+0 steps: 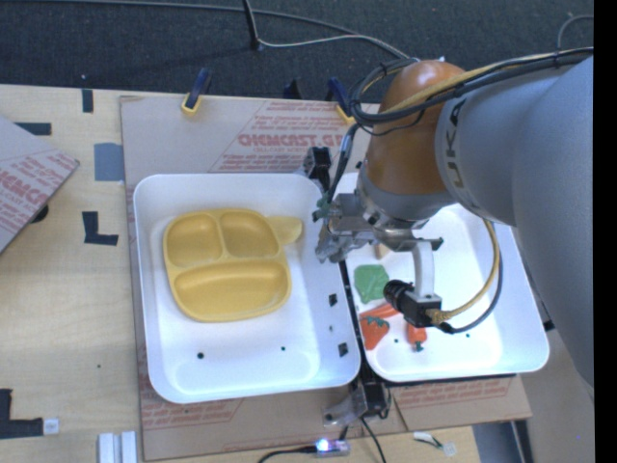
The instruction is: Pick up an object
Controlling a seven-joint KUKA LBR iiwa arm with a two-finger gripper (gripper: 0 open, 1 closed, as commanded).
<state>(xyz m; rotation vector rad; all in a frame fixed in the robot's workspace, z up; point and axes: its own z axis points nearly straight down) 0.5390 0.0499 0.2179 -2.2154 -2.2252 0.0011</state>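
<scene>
The arm (501, 133) hangs over the right bin's (511, 355) left edge, its gripper (333, 239) at the divide between the bins; whether it is apart or together I cannot tell. The yellow divided plate (228, 263) fills the left bin's (159, 355) far half. The green piece (370, 281) and orange pieces (375, 330) lie tight against the right bin's left wall, which could block or deflect a grasp.

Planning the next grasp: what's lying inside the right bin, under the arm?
In the right bin, a green piece and orange-red pieces lie near its left wall, below the gripper. The arm covers the bin's upper part, so anything there is hidden.
</scene>
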